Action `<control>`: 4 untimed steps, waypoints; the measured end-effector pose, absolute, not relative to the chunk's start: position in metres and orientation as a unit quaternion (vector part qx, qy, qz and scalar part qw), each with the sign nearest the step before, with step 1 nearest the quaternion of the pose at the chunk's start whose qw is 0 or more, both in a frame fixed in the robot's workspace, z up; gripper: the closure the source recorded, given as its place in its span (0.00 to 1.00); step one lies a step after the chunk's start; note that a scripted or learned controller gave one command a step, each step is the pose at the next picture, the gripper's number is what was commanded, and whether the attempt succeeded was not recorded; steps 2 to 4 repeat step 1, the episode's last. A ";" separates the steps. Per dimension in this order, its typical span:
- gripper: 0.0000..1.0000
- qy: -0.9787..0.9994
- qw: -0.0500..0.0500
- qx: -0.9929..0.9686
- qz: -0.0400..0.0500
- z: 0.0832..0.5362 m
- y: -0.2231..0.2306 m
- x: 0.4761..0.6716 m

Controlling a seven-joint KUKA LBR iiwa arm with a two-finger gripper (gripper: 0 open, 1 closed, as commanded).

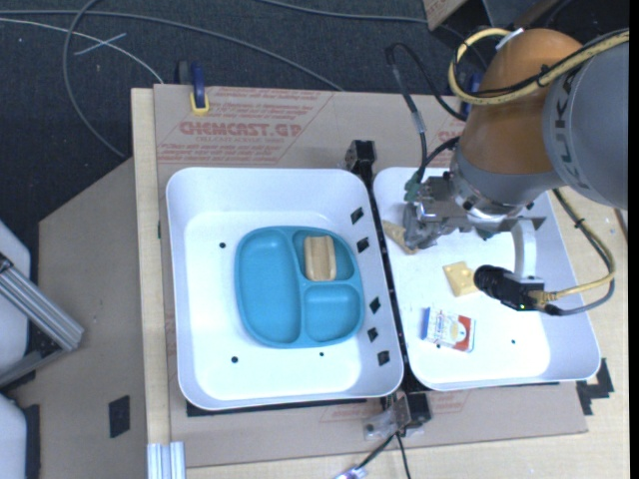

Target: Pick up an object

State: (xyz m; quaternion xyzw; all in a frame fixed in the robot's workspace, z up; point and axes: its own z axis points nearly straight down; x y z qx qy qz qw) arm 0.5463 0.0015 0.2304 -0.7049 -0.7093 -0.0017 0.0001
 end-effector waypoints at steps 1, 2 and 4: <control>1.00 -0.709 0.000 -0.705 -0.002 0.240 0.053 0.564; 1.00 -0.709 0.000 -0.705 -0.002 0.240 0.053 0.564; 1.00 -0.709 0.000 -0.705 -0.002 0.240 0.053 0.564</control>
